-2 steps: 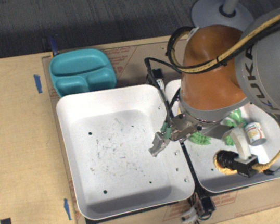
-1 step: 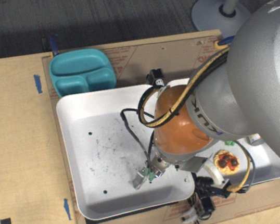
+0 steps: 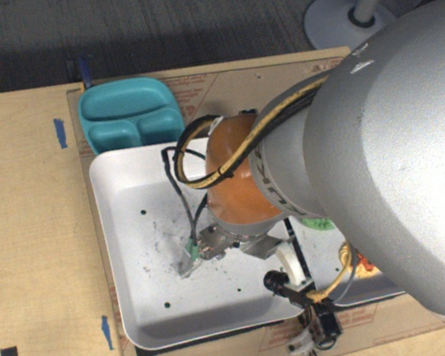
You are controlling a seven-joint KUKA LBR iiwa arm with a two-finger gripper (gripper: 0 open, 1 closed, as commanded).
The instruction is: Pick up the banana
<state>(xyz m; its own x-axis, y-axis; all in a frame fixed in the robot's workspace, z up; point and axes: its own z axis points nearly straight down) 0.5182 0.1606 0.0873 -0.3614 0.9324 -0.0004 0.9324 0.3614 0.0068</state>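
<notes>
Nearest you, the grey arm (image 3: pixel 390 180) fills the 3 o'clock side. Its hand (image 3: pixel 194 254) is low in the left bin (image 3: pixel 130 229); you cannot tell its state. No banana is visible to you. At 12 o'clock, a teal tray (image 3: pixel 130 112) lies on the surface (image 3: pixel 32 245).

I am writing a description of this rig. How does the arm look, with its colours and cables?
The arm is a thick, smooth grey cylinder with an orange band above the wrist. Black and yellow cables loop beside the band, and further black cables hang near the lower bin edge.
</notes>
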